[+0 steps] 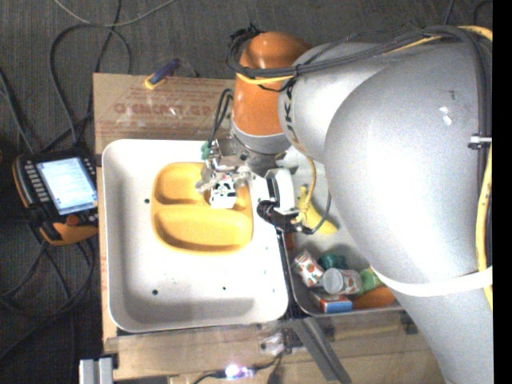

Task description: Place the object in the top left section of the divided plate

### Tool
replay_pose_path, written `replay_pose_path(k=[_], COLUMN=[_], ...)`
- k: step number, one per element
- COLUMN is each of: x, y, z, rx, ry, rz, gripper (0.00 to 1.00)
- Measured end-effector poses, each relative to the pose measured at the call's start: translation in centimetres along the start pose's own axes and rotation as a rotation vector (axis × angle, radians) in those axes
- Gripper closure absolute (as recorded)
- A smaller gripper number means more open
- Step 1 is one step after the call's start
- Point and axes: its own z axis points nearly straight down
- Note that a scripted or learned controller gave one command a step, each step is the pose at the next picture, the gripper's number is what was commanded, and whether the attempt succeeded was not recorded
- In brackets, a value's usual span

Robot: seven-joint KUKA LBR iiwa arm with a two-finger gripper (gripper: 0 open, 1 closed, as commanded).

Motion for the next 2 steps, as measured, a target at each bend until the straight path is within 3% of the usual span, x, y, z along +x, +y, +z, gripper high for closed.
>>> replay_pose_path(k=[1, 2], x=[5.0, 6.1], y=[4.0, 5.0], z=[-1.4, -1.0], rx=[-0.003, 0.011], ry=[-0.002, 0.001], rz=[-0.241, -0.007], gripper=[1.0, 1.0])
